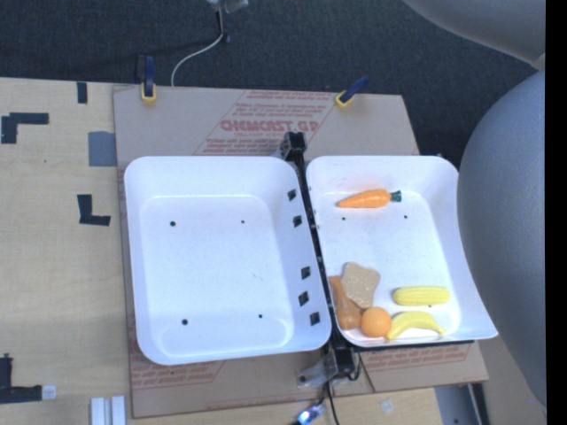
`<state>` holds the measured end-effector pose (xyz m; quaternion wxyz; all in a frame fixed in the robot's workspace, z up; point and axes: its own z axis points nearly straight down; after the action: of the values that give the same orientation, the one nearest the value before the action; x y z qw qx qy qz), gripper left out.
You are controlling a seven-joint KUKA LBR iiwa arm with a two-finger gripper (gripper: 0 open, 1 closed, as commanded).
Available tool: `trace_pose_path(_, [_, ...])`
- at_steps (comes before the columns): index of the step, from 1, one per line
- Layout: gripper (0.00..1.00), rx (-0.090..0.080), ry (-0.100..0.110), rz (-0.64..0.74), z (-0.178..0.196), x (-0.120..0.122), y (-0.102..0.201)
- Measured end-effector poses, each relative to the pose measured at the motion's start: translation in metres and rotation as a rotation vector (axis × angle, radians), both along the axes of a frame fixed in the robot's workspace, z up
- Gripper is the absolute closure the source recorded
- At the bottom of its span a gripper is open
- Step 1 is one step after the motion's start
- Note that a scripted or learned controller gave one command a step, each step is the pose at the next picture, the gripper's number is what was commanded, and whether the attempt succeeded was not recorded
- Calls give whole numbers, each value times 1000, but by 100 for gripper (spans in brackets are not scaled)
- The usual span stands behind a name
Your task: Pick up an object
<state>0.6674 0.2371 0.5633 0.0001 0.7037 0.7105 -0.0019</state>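
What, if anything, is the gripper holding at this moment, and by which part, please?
Nothing is seen to be held. The carrot, bread slice, orange, corn cob and banana all lie in the right bin.

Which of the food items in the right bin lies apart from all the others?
The carrot. It lies alone near the far wall of the right bin, while the bread slice, orange, banana and corn cob cluster at the near end.

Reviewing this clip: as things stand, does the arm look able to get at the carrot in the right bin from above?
Probably yes. The carrot lies alone near the far side of the right bin, apart from the other food clustered at the near end, with nothing over it.
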Motion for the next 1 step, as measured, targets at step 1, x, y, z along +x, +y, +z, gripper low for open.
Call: trace_pose_path(1, [100,0,-3,1,10,0,1])
